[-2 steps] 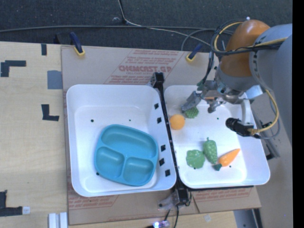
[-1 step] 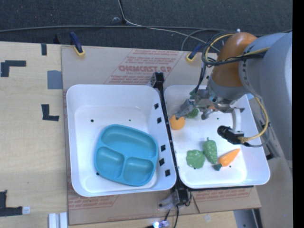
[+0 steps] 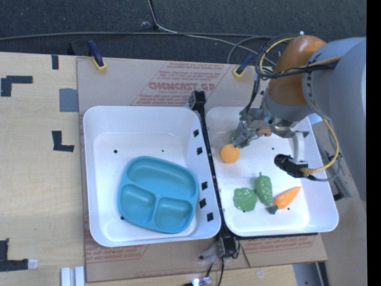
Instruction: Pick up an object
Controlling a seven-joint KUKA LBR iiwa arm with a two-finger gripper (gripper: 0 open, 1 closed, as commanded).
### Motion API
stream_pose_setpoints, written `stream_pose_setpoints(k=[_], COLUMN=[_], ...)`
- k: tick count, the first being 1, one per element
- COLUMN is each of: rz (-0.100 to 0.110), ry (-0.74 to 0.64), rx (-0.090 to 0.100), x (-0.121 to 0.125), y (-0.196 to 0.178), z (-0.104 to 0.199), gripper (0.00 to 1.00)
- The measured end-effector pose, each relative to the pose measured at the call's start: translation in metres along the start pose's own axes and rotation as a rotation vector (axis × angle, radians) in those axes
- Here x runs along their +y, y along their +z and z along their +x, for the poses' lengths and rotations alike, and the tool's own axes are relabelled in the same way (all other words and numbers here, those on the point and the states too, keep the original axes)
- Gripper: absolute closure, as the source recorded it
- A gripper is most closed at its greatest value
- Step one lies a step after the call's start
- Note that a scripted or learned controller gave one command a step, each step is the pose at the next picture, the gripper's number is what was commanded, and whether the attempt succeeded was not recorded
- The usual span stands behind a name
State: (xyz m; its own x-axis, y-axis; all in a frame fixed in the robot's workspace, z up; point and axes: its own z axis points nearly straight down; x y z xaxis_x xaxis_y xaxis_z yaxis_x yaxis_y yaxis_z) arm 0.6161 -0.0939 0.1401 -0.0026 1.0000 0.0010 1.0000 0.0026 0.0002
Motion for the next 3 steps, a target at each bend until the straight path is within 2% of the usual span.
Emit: stream_pose_setpoints(k=[1, 2, 3], rz=[-0.004, 0.001, 0.002], ry=[0.001, 0.001, -0.004], rx=[-0.001, 0.0, 0.001], x=[-0.001, -0.001, -0.002], y=[-0.063, -0.064, -0.067], z=[0.002, 0.003, 0.061], gripper=[1.0, 1.0, 1.0])
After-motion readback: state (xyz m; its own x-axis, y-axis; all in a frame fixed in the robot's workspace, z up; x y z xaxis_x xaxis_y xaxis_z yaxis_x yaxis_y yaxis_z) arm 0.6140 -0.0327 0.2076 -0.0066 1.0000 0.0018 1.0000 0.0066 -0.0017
